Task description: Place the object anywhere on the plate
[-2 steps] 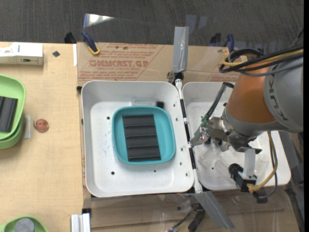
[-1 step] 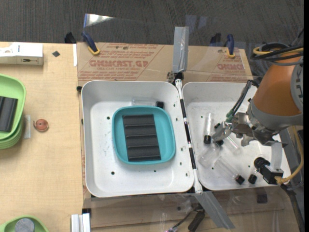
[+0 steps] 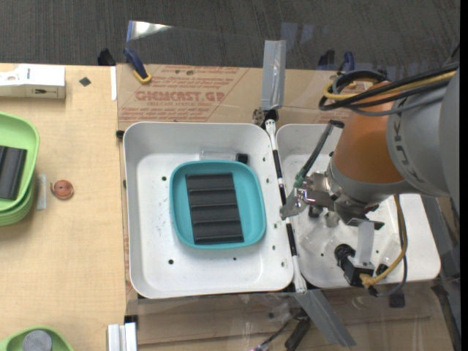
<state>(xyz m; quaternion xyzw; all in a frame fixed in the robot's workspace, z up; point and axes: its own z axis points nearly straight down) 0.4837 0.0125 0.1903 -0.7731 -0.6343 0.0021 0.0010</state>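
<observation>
The gripper (image 3: pixel 314 199) is hanging low over the left part of the right bin (image 3: pixel 424 263), just beside the wall that this bin shares with its neighbour. The grey wrist and the orange band of the arm (image 3: pixel 369 159) are covering it from above, so I cannot tell whether it is spread or pressed together, and nothing is showing in its hold. Black and yellow cables (image 3: pixel 365 86) are trailing off the arm toward the right.

Across the shared wall, the left bin (image 3: pixel 135 210) is holding a teal plate (image 3: pixel 252 196), square with rounded corners, sitting roughly in the middle of the bin floor. A dark ridged slab (image 3: pixel 214 208) is lying flat in the plate's well, inside the rim on every side. I am taking this slab to be the task's thing, though it could be ribbing that belongs to the plate.

If it is a loose piece, it is looking stiff, moulded and fairly light, not fragile. Its ridges are running across it, so taking hold across the two long edges near the middle would probably be steadier than pinching a ridge.

Farther out, a printed cardboard sheet (image 3: pixel 183 90) is lying behind the bins, and green dishes (image 3: pixel 18 196) and a small reddish disc (image 3: pixel 63 189) are sitting on the wooden bench (image 3: pixel 73 269).
</observation>
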